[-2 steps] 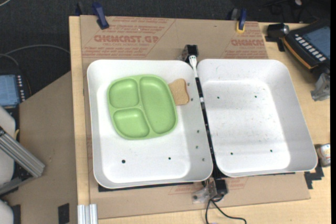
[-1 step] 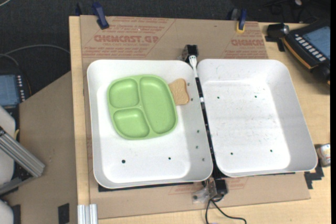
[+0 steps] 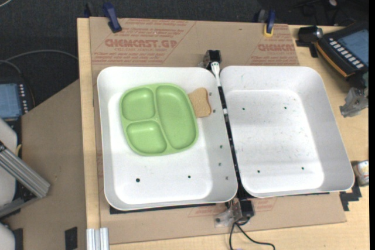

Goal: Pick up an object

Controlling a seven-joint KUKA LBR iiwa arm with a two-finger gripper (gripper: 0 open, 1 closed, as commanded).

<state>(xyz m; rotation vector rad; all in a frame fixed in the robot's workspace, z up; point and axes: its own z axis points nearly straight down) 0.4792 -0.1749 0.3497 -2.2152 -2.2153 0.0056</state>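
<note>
Whether the hand is released or clenched cannot be told from this view.

In the view's left-side white bin (image 3: 158, 196), a green three-compartment plate (image 3: 158, 120) is lying flat in the far half, its one long section on the right and two smaller sections on the left. A small tan piece shaped like a bread slice (image 3: 201, 102) is lying just beside the plate's right edge, touching it or nearly so, and sitting close to the wall that this bin shares with its neighbour. The right-side white bin (image 3: 281, 126) is sitting against the left one, and its floor is showing fine dark specks.

Both bins are resting on a brown sheet printed with red lettering (image 3: 146, 38), which is covering the counter. Two clamps, a blue clamp (image 3: 111, 17) and a yellow-and-blue clamp (image 3: 268, 21), are gripping the sheet's far edge. A control pendant with a screen (image 3: 345, 50) is lying at the far right corner, well apart from the plate.
</note>
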